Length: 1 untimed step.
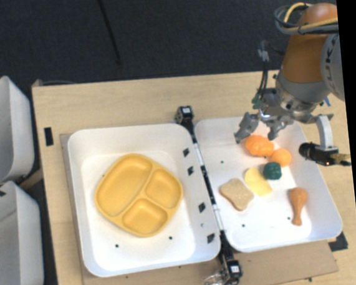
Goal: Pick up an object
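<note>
My gripper (259,129) hangs over the far part of the right bin (237,233), its two grey fingers spread open with nothing between them. Just below the fingertips lies an orange fruit (259,145), with a smaller orange piece (281,157) beside it. Nearer the front of that bin sit a dark green round piece (271,171), a pale yellow piece (257,182), a slice of toast (236,194) and a chicken drumstick (298,204).
The left bin (91,253) holds a yellow divided plate (138,194). A black clamp (183,114) sits at the far end of the ridge between the bins. White objects (7,186) stand off the bench's left edge.
</note>
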Each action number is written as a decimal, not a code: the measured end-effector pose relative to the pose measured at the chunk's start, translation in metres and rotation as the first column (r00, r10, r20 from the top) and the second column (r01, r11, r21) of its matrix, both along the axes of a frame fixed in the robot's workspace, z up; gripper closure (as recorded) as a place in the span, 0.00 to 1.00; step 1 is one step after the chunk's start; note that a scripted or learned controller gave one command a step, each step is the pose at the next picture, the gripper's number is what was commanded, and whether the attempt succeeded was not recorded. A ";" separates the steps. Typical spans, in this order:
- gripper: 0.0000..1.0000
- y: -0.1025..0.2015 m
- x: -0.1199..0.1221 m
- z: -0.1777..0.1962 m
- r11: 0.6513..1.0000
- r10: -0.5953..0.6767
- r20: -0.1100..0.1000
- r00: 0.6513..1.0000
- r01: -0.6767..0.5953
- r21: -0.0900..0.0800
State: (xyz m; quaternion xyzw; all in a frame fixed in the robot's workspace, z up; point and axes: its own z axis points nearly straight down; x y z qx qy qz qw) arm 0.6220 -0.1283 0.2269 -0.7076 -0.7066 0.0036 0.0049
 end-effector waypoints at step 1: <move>0.00 0.000 0.002 0.008 1.000 0.002 0.013 1.000 -0.002 -0.001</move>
